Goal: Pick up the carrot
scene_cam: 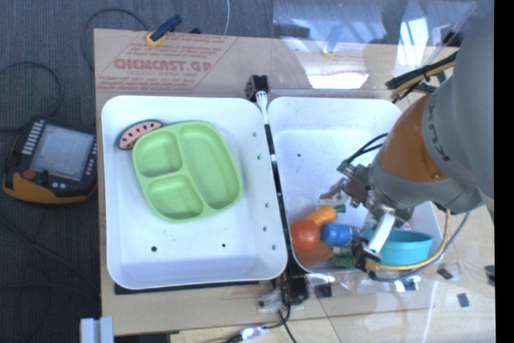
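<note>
The carrot [324, 214] is a small orange piece lying in the lower left part of the right bin [321, 132]. It rests just above a round red-orange tomato [304, 236] and a blue cylinder [337, 234]. My gripper [358, 211] hangs low over the bin, immediately right of the carrot and close above the blue cylinder. Nothing is visibly lifted. The arm's grey body and orange band cover the bin's right side.
A teal bowl [406, 247] sits at the right bin's front right, with a small green item [344, 259] beside it. The left bin [120, 253] holds a green divided tray [186, 169] and a watermelon slice [136, 132]. A handheld pendant [50, 161] lies on the floor at the left.
</note>
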